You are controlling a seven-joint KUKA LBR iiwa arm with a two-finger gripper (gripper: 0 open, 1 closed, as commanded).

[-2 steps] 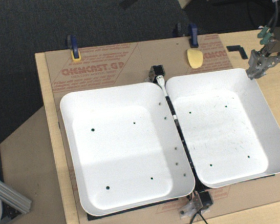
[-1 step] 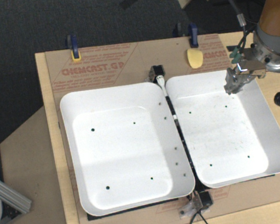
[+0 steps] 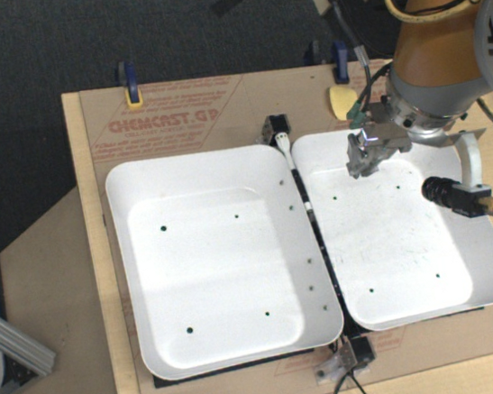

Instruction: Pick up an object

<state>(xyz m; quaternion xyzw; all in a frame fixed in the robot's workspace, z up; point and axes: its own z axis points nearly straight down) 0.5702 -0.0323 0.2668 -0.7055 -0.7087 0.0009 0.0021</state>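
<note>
**Over the right bin's far edge**

My gripper [image 3: 362,164] hangs above the right bin [image 3: 425,298], near its far rim and just beside the divider shared with the left bin [image 3: 211,269]. Whether my fingers are spread or pressed, I cannot tell. White floor lies open nearward of me. No object to pick shows. Beyond the left bin, the board [image 3: 167,116] reads "CHEMCAST GP"

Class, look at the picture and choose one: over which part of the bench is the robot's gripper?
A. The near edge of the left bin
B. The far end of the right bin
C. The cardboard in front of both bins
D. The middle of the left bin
B. The gripper sits over the far end of the right bin, close to its top rim, while the left bin lies well off to its side.
</note>
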